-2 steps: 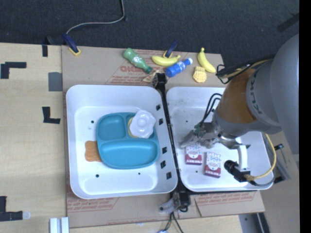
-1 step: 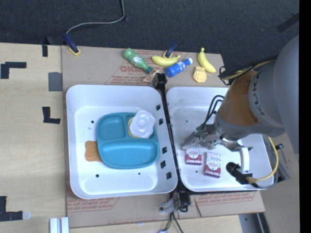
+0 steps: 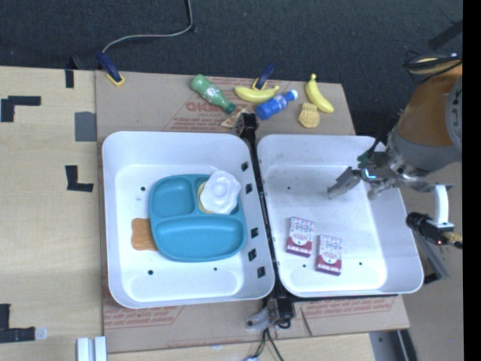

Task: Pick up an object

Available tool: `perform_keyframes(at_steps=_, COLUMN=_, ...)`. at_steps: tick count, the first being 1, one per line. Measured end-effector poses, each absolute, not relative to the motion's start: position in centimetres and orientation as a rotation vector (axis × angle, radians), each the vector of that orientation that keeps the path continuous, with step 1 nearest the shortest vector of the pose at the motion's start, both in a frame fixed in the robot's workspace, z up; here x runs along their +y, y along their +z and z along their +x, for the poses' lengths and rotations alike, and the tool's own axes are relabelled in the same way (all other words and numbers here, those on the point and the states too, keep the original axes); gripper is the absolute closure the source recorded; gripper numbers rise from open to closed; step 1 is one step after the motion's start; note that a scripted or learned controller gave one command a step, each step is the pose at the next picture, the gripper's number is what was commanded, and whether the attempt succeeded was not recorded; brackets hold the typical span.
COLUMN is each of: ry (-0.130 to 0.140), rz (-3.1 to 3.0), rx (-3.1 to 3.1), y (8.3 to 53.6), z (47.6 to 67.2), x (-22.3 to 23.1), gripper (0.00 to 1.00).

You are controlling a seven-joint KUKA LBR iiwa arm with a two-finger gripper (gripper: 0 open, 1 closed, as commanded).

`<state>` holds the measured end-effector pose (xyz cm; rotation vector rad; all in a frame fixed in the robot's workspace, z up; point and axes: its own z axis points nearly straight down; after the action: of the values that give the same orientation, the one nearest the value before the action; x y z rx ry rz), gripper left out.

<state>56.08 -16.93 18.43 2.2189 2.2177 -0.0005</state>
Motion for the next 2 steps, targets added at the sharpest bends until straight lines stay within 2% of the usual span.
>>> perform_keyframes(at_steps=1, ry=-0.003, rz=2.223, rx=2.226, y=11.0, z=53.3, x=-10.7, gripper=0.00)
perform_keyframes(at_steps=2, ry=0.016, rz=2.215, rx=2.216, y=8.9, z=48.9, x=-11.4, gripper=0.00)
